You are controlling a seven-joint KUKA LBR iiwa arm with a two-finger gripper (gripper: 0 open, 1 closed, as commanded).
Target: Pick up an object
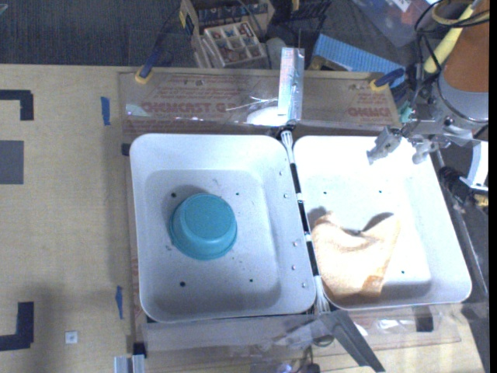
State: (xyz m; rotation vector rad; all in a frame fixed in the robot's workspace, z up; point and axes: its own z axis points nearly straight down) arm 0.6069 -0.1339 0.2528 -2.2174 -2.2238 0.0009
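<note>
Gripper point(398, 148) up over the right bin's far edge, fingers spread and holding nothing.

The two pale grey fingers point(378, 148) hang apart over the right bin point(443, 231), smooth glossy white plastic with rounded corners, while the arm point(466, 61) comes in from the upper right, orange band above a grey wrist. Below the gripper and a little to its left in the view lies a tan cloth point(359, 256), soft and crumpled, bunched into a rough curved wedge; its long axis slants from the divider towards the bin's near right, and a dark fold sits on top. Well off to the gripper's left, in the left bin point(155, 169), a teal bowl point(203, 224) sits round and smooth, seemingly upside down. The worktop point(62, 208) beyond is flat pale wood with black tape marks.
</note>
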